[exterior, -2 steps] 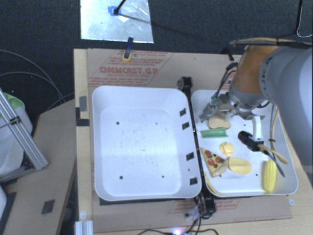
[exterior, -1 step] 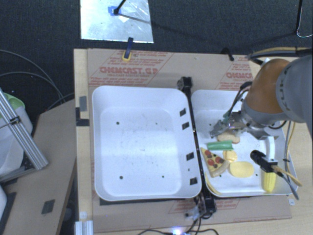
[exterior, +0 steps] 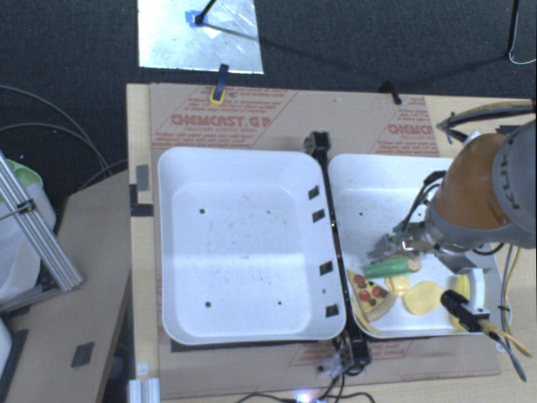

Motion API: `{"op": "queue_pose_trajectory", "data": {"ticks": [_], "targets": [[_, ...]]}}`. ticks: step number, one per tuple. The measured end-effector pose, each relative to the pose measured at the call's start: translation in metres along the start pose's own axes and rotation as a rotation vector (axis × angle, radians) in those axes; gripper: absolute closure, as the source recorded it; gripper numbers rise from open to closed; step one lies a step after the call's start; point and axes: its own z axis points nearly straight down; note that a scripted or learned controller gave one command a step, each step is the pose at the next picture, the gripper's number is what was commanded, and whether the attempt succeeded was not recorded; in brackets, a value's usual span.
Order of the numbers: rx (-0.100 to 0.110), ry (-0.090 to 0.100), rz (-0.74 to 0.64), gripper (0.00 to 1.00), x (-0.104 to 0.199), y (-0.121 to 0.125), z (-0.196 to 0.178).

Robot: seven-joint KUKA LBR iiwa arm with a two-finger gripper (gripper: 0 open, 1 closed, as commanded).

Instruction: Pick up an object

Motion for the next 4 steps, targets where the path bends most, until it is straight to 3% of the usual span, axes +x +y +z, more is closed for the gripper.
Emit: {"op": "queue_pose_trajectory", "data": {"ticks": [1,2,3,4], "targets": [[-0.004,0.000,-0.001,1.00,0.000,0.003,-0.012],[0.011,0.002,-0.003,1.00,-0.023,0.059,-0.059],[0.020,0.006,-0.004,1.00,0.004,0.044,0.009],[0.010,0.005,-0.008,1.00,0.021,0.132,0.004]]}}
